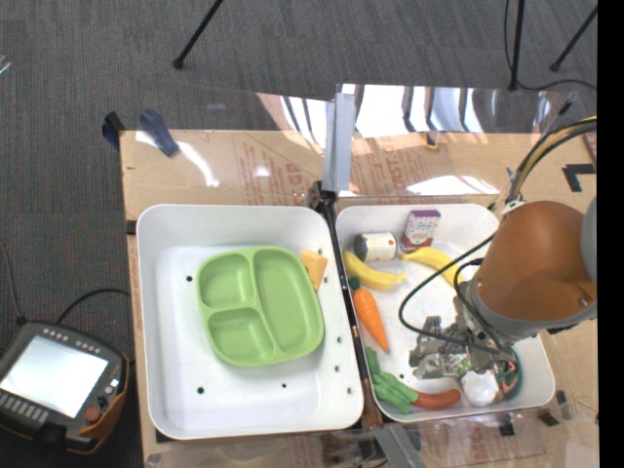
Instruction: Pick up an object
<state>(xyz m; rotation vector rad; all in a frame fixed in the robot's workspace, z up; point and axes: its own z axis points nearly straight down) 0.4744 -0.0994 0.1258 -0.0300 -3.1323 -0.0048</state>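
- spanning the middle of the view, a brown bench [244, 164] carries two shallow white bins side by side, with a grey upright post [338, 139] standing at the far end of the seam between them.
- the arm [541, 266], grey with a wide orange band, reaches in from the right and hangs over the near right part of the right bin [468, 217], hiding some of its floor.
- the left bin [161, 330] holds a green divided plate [260, 305] lying flat near its middle, and a small yellow wedge [314, 264] touching the plate's far right edge.
- the gripper [444, 354] sits low in the right bin's near half, pointing left; whether its fingers are apart or together cannot be told from this slant, and nothing is seen between them.
- a yellow banana [372, 273] lies along the right bin's left side, with an orange carrot [370, 318] just near of it.
- a second banana [434, 258] lies further right, partly under the arm's cables.
- a small white can [375, 246] lies on its side just far of the first banana, beside a purple and white carton [422, 227] at the far wall.
- a green pea pod [390, 386] and a red chilli [439, 398] lie by the near wall, just near of the gripper.
- a white round object [480, 388] rests under the wrist, unclear in kind.
- a handheld control pendant [58, 383] lies on the floor at the near left.
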